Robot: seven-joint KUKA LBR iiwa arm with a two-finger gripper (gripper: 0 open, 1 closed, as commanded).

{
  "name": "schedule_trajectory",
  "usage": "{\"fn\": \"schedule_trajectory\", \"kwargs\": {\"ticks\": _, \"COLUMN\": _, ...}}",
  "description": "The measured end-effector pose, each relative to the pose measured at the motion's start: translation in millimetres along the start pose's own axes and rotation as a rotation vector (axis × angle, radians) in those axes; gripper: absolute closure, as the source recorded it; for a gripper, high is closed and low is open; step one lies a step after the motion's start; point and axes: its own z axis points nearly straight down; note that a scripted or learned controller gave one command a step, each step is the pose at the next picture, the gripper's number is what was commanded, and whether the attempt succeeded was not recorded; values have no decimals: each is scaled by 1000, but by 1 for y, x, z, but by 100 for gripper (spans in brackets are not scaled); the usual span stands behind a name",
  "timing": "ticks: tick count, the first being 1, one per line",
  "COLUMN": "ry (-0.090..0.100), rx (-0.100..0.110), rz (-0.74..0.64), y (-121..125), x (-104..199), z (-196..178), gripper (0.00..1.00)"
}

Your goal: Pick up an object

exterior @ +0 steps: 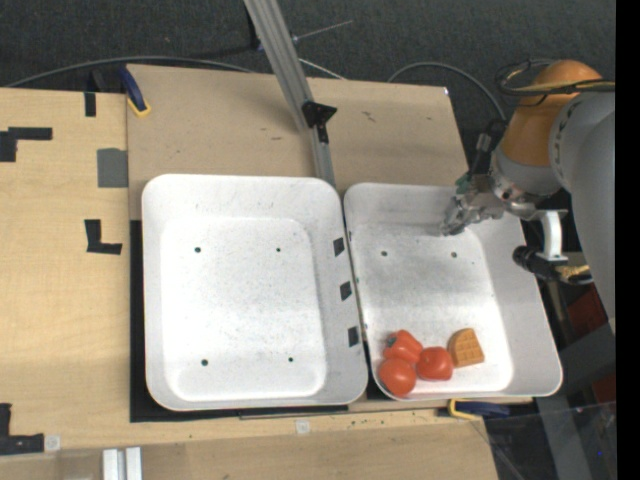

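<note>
**A:** While you are watching the camera view, note that the gripper (pixel 460 218) is hanging over the far end of the right bin (pixel 520 298), near its upper rim. I cannot tell from here whether it is released or clenched, and nothing is showing in it.

**B:** Where are the things you are wanting me to go for?

**A:** They are lying at the near end of that same bin, well apart from the gripper. Three red pieces (pixel 412 363) are sitting bunched together and touching, and an orange-brown piece (pixel 465 348) is resting just beside them to the right. The left bin (pixel 240 193) is sitting alongside on the worktop (pixel 200 118).

**B:** How are you expecting them to handle?

**A:** I am judging them to be light, smooth and fairly stiff, so likely slippery. The orange-brown piece is looking the easier target, since one side is standing free; you would be closing across its narrower sides. The red ones are crowding each other, leaving little room.
</note>
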Motion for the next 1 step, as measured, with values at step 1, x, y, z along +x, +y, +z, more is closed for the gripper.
{"fn": "schedule_trajectory", "kwargs": {"ticks": 1, "ry": 2, "rx": -7, "rz": 2, "y": 4, "x": 11, "z": -53, "gripper": 100}}
